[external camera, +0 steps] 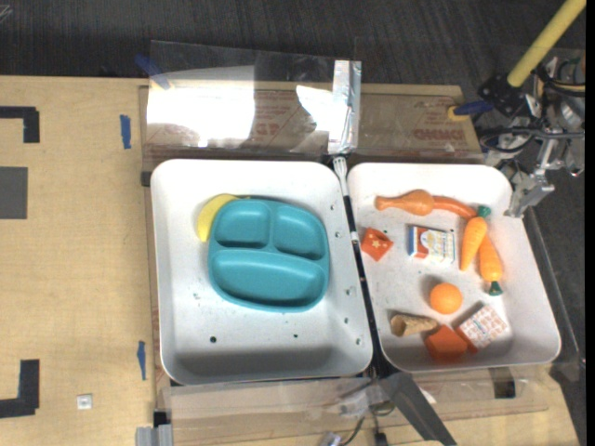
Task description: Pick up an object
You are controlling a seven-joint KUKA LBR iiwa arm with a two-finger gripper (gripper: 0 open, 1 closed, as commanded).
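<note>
- We are choosing among the loose pieces lying in the right bin: a long orange squash-shaped toy along the far side, a carrot beside a small carton, and an orange ball nearer the front.
- We are judging the orange ball the easiest pick, since it is sitting apart from its neighbours with bare floor around it.
- A red block is lying by the divider, and a patterned box is touching an orange piece at the front wall; we are treating those crowded ones as riskier.
- The gripper is hanging at the bin's far right corner, off the objects; it is too small and cluttered to tell how it is set, so we are leaving that unsaid.
- We are advising a straight descent centred over the ball, closing across its widest part, as round toys tend to squirt sideways.
- The left bin is holding a teal divided tray over a yellow piece; we are leaving these alone.
</note>
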